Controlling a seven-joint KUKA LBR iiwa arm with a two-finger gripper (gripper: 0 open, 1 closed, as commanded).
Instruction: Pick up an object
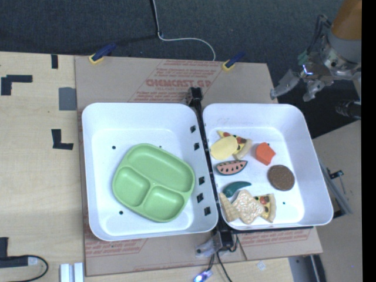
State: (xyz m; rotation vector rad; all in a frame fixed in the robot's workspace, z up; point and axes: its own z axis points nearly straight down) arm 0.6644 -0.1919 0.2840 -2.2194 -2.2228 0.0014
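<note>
Gripper (295, 86) at upper right, above and outside the right bin (294, 115), fingers spread apart, nothing between them. Left bin (94, 128): green divided plate (153, 182). Right bin: yellow piece (224, 148) near its left wall; watermelon slice (230, 167) just below it; orange block (265, 153); brown disc (281, 177); dark green pepper (235, 188); pale cracker-like piece (243, 207) beside a pizza slice (266, 205)
</note>
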